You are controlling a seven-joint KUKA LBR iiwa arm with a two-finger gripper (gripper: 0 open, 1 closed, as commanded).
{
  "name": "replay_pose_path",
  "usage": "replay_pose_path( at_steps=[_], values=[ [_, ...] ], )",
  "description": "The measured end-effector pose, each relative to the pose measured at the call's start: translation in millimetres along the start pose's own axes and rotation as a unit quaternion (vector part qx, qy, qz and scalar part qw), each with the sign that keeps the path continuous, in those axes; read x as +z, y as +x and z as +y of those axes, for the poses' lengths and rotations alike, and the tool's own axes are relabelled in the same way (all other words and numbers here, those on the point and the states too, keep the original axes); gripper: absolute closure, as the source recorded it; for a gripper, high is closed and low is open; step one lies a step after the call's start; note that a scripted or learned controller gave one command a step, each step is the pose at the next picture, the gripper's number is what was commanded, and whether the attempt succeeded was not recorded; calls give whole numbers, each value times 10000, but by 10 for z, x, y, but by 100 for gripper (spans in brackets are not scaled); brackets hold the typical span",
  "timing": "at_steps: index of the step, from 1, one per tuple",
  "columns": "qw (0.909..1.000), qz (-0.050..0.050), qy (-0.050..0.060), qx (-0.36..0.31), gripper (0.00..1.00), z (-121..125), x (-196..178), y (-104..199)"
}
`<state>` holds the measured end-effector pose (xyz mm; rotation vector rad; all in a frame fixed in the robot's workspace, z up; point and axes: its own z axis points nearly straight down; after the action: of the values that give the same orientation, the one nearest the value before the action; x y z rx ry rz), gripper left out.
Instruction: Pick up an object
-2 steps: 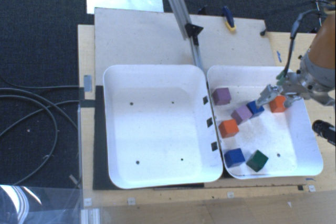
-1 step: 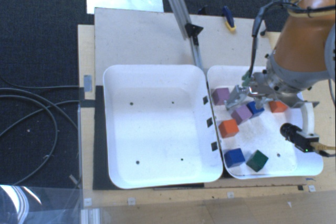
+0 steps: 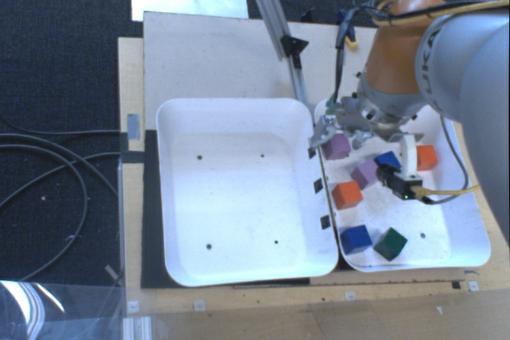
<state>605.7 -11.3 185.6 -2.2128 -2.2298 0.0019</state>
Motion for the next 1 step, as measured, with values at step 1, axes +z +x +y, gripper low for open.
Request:
replay_pose_path(
  at_steps=[1],
  values=[
    [10000, 2, -27, 0, 100, 0, -161, -12]
  ],
)
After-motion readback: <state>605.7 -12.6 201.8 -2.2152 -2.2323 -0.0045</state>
